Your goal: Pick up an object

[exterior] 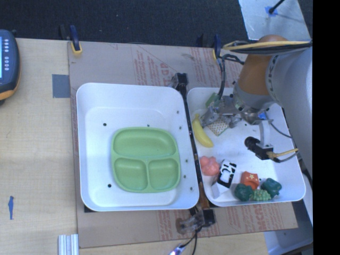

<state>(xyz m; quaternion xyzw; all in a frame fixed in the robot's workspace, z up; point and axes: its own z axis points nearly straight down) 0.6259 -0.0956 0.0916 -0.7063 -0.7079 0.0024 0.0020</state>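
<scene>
Camera view. Two white bins sit side by side on a cardboard sheet laid over the wooden bench (37, 158).

The left bin (90, 142) contains one item: a green three-compartment tray (144, 159), lying flat near the bin's centre.

The right bin (289, 166) contains the loose objects. Count: one yellow banana (202, 134) along the left wall; one pink object (209, 166) just below the banana; one black-and-white patterned block (227, 174) just right of the pink object; one red-orange piece (249, 179) next to the block; a dark green cluster (257, 192) at the bin's lower right, whose individual pieces cannot be separated; one pale mesh-patterned object (217, 125) near the top of the bin; one small green item (212, 100) at the upper left corner, partly hidden.

The arm (265, 70) enters from the right and covers the upper portion of the right bin. The gripper (224, 116) is low over the top of that bin, directly at the mesh-patterned object and just right of the banana's upper end. Whether the fingers are spread or pressed together cannot be determined; cabling and the wrist body obscure them. A black fitting with a yellow cable (260, 147) hangs over the bin centre.

A blue-and-orange device (8, 62) rests at the bench's left edge.
</scene>
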